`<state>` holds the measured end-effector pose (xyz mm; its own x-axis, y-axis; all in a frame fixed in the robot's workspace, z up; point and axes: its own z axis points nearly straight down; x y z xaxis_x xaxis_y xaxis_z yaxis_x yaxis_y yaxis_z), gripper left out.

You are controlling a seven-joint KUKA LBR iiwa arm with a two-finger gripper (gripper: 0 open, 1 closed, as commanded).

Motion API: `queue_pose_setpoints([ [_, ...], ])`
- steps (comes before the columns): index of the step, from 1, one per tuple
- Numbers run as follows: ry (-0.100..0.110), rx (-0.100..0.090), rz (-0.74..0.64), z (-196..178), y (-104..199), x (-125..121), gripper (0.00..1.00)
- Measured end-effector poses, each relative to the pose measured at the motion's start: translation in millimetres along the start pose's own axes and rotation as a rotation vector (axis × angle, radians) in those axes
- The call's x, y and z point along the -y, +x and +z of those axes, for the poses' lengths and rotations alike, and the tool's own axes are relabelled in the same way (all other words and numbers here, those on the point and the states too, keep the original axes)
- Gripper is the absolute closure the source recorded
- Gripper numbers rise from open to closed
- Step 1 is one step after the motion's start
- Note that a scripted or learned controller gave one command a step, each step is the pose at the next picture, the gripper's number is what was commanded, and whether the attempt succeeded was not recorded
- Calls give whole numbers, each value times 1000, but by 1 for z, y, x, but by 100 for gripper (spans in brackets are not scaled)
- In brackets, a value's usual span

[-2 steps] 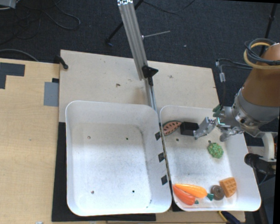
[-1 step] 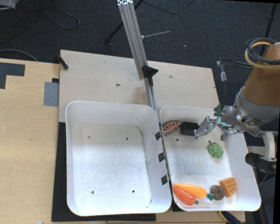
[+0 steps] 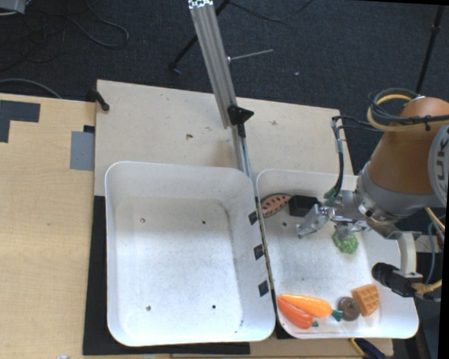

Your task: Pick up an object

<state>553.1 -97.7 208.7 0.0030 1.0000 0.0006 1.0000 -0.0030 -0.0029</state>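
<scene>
Right bin, pincer above, carrot

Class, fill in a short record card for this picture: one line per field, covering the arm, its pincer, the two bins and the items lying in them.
arm: grey with orange band, reaching in from the right
pincer: low over the right bin's upper part
left bin: white, shallow
right bin: white, holds all the items
near pincer: brown striped item, black block, green item
front edge: orange carrot-like item, red item, orange waffle-like piece, small brown round item
</scene>
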Motion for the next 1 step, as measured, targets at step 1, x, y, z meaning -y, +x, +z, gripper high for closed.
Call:
queue_pose_setpoints([
  [1, 0, 0, 1, 58, -6, -4, 0],
])
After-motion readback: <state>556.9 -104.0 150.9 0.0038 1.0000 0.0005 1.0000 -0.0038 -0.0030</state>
